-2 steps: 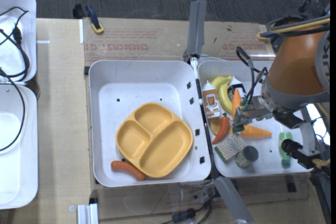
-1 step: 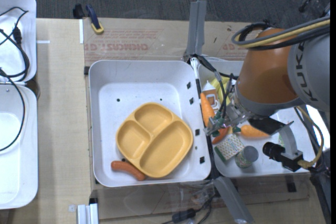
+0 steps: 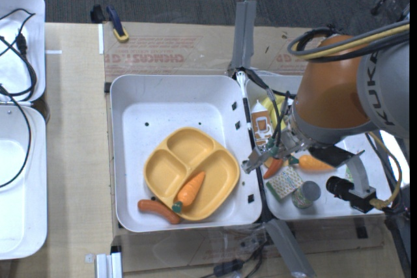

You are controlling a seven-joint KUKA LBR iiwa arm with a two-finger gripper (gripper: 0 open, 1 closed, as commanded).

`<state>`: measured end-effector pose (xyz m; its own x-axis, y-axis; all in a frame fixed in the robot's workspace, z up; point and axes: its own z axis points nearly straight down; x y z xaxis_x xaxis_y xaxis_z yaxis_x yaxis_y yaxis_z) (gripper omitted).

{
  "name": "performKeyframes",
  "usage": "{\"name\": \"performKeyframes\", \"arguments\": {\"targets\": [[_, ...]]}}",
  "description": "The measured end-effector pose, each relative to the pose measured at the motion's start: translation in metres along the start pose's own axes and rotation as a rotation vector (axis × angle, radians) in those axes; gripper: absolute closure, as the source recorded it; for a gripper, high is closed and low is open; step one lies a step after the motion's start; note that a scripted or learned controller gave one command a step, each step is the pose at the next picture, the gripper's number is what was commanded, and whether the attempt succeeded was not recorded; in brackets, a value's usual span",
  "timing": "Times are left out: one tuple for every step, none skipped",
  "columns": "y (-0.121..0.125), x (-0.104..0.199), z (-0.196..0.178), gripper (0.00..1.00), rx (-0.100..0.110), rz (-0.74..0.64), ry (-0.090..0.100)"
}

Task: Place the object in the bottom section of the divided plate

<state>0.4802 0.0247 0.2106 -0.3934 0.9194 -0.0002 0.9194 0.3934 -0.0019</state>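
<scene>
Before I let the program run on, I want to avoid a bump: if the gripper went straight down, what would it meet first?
Most likely the small red-orange object under the gripper in the right bin, beside the bin divider. Depth is hard to judge from this slanted view.

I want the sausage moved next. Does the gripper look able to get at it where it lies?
Probably yes: the sausage lies uncovered on the left bin's floor beside the divided plate, though touching its rim; the gripper is over the bins' divider.

My view is evenly lit from overhead and fairly bright. The left bin (image 3: 124, 140) glares white along its rim, and the divided plate (image 3: 171, 169) casts only a soft, thin shadow. My orange band (image 3: 329, 84) carries a broad sheen. Focus is slightly soft throughout.
</scene>
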Motion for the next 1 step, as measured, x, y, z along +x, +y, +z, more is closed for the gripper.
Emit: {"name": "performKeyframes", "arguments": {"targets": [[0.0092,-0.0641,0.0199,0.00,0.000,-0.152,-0.001]]}}
